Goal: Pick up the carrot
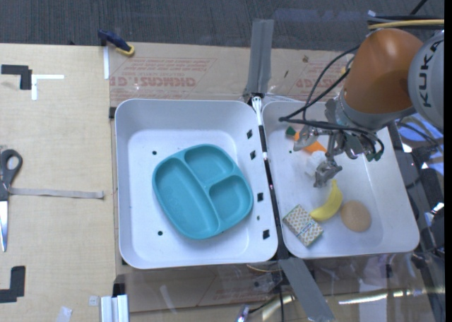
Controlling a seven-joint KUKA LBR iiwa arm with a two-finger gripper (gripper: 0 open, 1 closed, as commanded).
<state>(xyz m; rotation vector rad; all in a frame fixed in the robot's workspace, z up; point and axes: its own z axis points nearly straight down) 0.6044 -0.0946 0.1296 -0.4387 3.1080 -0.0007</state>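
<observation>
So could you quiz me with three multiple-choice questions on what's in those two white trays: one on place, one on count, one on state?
1. Where is the teal plate?
A. Left bin
B. Right bin
C. On the bench

2. How many compartments does it have?
A. Two
B. Three
C. Five

3. How does the banana lie?
A. Gripped in the jaws
B. Loose on the right bin floor
C. On the plate

Answers: 1 A, it sits in the left bin. 2 B, three hollows show. 3 B, it lies beside the egg.
</observation>
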